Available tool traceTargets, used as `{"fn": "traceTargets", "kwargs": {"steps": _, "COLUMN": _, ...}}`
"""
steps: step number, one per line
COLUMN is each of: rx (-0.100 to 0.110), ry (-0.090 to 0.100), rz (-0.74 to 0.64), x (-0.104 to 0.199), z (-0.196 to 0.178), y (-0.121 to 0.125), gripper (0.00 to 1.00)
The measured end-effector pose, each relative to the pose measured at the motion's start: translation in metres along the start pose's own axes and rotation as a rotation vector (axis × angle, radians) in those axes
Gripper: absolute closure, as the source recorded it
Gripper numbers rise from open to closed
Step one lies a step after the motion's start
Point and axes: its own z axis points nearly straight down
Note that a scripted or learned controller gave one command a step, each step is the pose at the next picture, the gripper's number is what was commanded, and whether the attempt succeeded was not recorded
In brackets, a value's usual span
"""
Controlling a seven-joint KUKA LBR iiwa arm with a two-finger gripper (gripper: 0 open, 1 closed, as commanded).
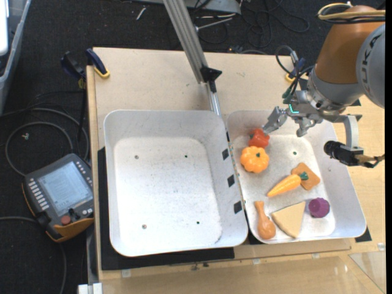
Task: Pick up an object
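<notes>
Two-finger gripper with fingers spread, holding nothing, above right white bin, containing small orange pumpkin, orange carrot, purple round fruit, tan cheese wedge

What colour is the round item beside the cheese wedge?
Purple, clear in the camera view.

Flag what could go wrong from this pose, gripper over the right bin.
1. The gripper hovers by the red item, which touches the toy pumpkin; closing there may nudge or catch both.
2. The carrot lies against the orange block, so a grasp may slip.
3. The right bin's rim is near.
</notes>
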Motion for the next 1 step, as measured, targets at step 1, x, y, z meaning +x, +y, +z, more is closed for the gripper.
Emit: {"fn": "traceTargets", "kwargs": {"steps": 1, "rx": -0.005, "ry": -0.001, "rz": 0.0, "x": -0.0001, "z": -0.0029, "y": 0.0009, "gripper": 0.0}}
